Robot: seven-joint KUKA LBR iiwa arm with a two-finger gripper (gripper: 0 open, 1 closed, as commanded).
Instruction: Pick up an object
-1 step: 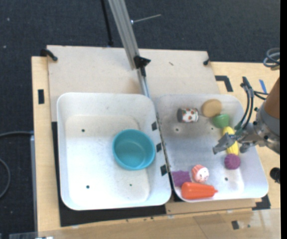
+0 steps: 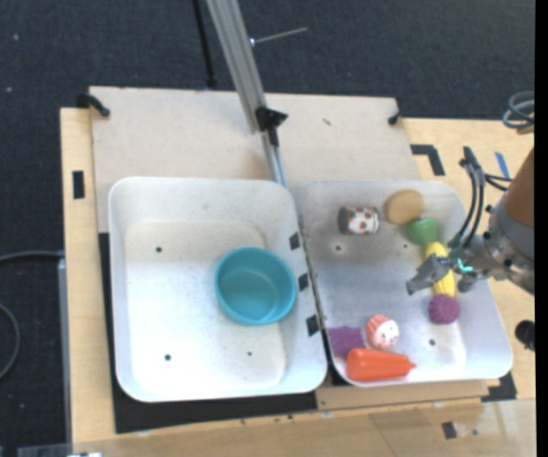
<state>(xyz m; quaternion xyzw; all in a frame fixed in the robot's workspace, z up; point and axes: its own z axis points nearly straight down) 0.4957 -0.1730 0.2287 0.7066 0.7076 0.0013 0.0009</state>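
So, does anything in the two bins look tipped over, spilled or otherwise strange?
One thing: the small white can with red marks in the right bin lies on its side, not upright. The blue bowl in the left bin sits upright, and nothing looks spilled or broken. The gripper is beside the yellow toy.

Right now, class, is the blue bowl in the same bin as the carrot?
No. The blue bowl sits in the left bin, while the carrot lies in the right bin.

Two white bins (image 2: 127,208) – one blue bowl (image 2: 255,286) in the left, eight small items in the right
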